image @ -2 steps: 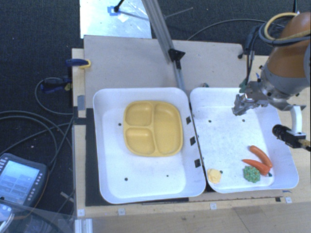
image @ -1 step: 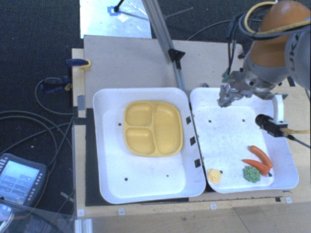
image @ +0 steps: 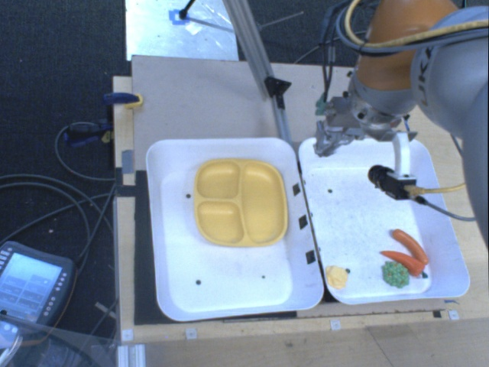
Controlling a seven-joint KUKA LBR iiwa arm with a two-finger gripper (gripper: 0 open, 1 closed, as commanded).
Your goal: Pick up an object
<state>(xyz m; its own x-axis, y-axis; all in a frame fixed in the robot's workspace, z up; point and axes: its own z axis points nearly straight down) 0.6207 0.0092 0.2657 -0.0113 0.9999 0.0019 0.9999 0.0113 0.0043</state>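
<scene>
Claw [image: 330, 140] position: over the far left corner of the right bin [image: 359, 228], at the end of the grey arm [image: 451, 60] with its orange band [image: 401, 29]. Finger opening cannot be determined, since the fingertips appear dark and small against the bin rim; nothing is visible between them, and they look to hang just above the bin floor rather than touching it.

Candidate objects lie well apart from the claw, grouped at the near end of the same bin. Two orange carrots [image: 409, 247] rest side by side, long axes running diagonally from upper left to lower right. A green broccoli piece [image: 395, 274] sits just beside the lower carrot. A small yellow item [image: 336, 277] lies near the bin's near left corner.

The left bin [image: 176, 281] carries a yellow divided plate [image: 239, 202] with three compartments. Both bins rest on the surface [image: 191, 90].
</scene>
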